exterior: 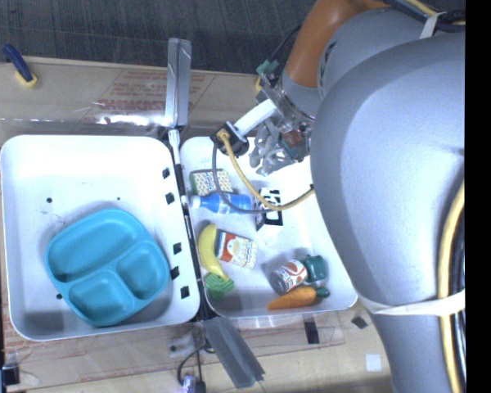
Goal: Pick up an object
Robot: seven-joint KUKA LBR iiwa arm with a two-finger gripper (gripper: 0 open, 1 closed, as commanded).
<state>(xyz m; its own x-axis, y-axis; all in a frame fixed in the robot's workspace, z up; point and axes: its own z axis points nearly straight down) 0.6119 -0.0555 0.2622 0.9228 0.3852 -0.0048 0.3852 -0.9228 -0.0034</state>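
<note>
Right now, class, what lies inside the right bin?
In the right bin: a banana, carton, can, carrot, blue bottle and small box. The arm covers its right side.

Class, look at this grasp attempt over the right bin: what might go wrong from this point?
1. The banana, carton and bottle lie packed together, so the gripper may nudge neighbours or catch two at once.
2. The can and carrot lie beside the arm's bulk, likely awkward to reach.
3. A yellow cable hangs near the items and could snag.
</note>
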